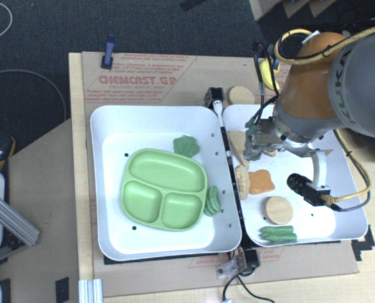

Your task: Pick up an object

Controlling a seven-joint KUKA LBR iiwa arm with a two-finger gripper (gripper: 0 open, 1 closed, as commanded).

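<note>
Over the right bin (355, 229) the gripper (261, 145) hung low; how wide it stood I could not tell, and nothing showed in its hold. To do this well, I judged, it should drop straight onto one piece. An orange food piece (261, 182) lay just below it, a tan round slice (278, 209) farther down, and a pale ridged piece (242, 182) beside the divider.
</note>
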